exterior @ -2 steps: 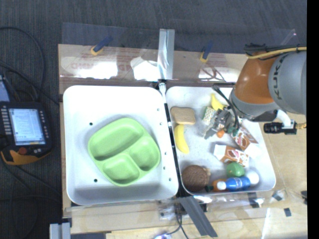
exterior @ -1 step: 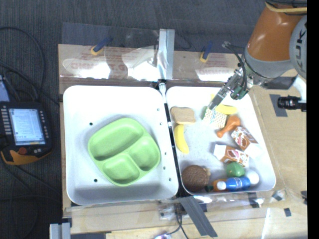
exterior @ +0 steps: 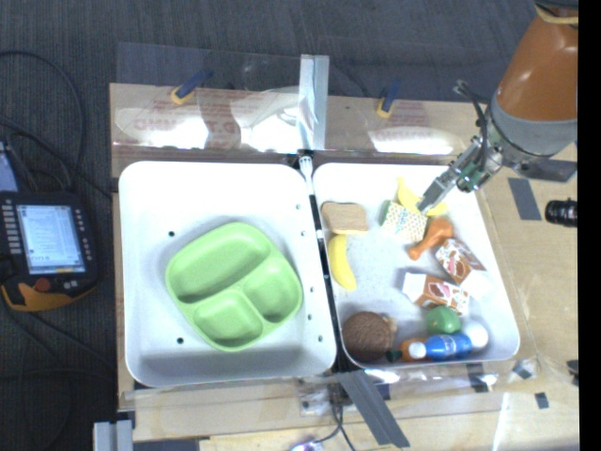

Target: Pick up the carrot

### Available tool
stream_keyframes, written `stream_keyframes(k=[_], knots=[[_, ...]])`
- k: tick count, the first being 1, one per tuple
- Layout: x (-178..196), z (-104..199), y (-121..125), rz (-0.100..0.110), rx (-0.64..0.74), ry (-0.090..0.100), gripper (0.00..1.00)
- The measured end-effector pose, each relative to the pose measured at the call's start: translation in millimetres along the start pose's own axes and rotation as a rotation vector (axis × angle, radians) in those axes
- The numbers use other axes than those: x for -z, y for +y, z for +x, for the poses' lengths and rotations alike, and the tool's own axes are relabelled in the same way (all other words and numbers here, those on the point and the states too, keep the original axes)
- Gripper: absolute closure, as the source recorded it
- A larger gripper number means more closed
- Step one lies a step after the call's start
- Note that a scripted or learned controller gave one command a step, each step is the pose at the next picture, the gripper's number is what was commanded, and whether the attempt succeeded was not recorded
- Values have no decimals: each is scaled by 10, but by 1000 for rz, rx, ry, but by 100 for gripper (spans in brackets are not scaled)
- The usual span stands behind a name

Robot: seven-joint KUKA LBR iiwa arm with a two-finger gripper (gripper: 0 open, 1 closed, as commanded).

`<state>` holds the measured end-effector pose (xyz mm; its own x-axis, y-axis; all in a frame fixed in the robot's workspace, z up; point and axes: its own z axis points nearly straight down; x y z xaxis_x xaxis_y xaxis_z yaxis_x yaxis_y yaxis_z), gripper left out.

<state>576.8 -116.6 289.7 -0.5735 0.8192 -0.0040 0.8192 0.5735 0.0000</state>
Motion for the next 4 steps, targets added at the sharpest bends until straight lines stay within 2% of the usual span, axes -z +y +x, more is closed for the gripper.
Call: stream_keyframes(k=[1,2,3,4], knots=[[-335,-559,119,2,158,2,100],[-401,-864,397,0,294,0,100],[-634,-1216,49,0,522,1,100],[-554,-1140,-226,-1,659,-1,100]])
